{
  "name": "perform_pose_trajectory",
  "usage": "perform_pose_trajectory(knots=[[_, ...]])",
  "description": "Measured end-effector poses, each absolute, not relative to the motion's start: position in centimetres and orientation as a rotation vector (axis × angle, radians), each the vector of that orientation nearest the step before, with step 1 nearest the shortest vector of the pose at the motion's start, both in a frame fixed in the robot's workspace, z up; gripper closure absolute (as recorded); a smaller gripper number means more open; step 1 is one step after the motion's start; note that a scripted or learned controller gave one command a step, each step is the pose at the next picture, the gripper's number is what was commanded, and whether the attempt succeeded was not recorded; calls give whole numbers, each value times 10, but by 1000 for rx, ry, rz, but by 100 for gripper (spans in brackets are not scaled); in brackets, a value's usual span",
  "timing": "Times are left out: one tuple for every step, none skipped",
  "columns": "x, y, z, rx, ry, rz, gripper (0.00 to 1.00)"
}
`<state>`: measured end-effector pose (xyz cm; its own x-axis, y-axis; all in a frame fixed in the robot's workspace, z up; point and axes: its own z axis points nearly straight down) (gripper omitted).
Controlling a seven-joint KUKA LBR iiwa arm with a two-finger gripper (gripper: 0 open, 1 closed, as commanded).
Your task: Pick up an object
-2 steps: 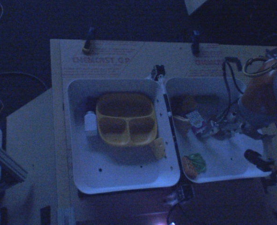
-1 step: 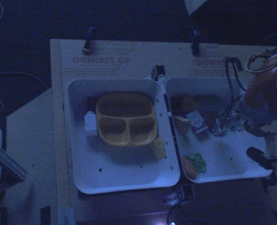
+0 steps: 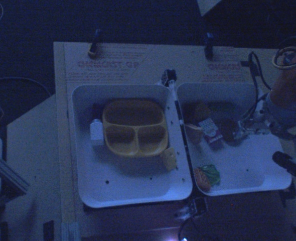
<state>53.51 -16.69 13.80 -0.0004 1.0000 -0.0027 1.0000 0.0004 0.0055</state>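
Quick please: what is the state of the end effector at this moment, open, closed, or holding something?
End effector: cannot be told; the picture is too dark. It is over the right bin, near a dark round object.

Grey arm point(image 3: 283, 112), orange band above wrist, black cables looping alongside, dim blue light

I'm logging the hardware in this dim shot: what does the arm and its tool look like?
The arm is grey with an orange band above the wrist and a yellowish cable coil near its top. Dark cables run alongside it. The tool looks pale and metallic; the dim blue light hides finer markings.
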Motion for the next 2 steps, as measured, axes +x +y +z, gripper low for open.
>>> perform_pose_trajectory(knots=[[529,-166,199,2214,2218,5,100],[531,-166,227,2215,2219,4,100]])
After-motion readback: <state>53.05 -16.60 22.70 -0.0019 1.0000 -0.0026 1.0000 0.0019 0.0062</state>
